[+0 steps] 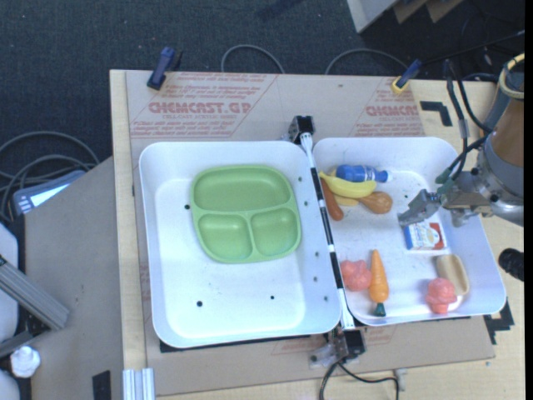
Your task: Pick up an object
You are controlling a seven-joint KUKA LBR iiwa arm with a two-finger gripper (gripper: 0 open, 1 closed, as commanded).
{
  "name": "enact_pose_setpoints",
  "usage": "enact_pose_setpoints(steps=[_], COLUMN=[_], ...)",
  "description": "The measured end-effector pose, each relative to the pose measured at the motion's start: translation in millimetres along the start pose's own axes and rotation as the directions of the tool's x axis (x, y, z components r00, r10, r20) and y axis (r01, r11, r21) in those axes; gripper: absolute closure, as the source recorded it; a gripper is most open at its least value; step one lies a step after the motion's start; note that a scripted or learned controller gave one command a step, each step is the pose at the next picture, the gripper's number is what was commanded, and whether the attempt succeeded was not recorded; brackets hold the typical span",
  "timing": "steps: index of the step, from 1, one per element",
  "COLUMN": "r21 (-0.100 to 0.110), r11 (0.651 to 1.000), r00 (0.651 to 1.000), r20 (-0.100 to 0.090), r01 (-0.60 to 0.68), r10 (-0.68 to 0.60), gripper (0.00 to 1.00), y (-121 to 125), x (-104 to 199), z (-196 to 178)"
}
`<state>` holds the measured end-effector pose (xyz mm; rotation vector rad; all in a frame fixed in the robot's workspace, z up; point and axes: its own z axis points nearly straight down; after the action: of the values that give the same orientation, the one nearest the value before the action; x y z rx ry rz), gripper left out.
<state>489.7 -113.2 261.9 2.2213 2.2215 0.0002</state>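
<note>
From above, the gripper (420, 208) hung over the right bin (475, 161), just above a small white and red packet (425, 237); whether its jaws were apart could not be told, and nothing showed between them. A banana (350, 187) lay at its nine o'clock, a carrot (378, 278) at seven. A green plate (245, 212) sat in the left bin (166, 248).

Arm (510, 152) is mostly grey metal with an orange band up top, black cables looping alongside, and a grey gripper (419, 208).
</note>
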Motion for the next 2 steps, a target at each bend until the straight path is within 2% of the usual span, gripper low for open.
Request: enact_pose_setpoints(steps=[1, 2], r21=[0.002, 0.002], r11=[1.0, 1.0], r00=[1.0, 1.0], r20=[-0.001, -0.001], r01=[-0.001, -0.001], r10=[0.001, 0.001], gripper=[0.0, 0.0], y=[4.2, -11.1], x=[16.3, 22.0], z=[135.5, 177.7])
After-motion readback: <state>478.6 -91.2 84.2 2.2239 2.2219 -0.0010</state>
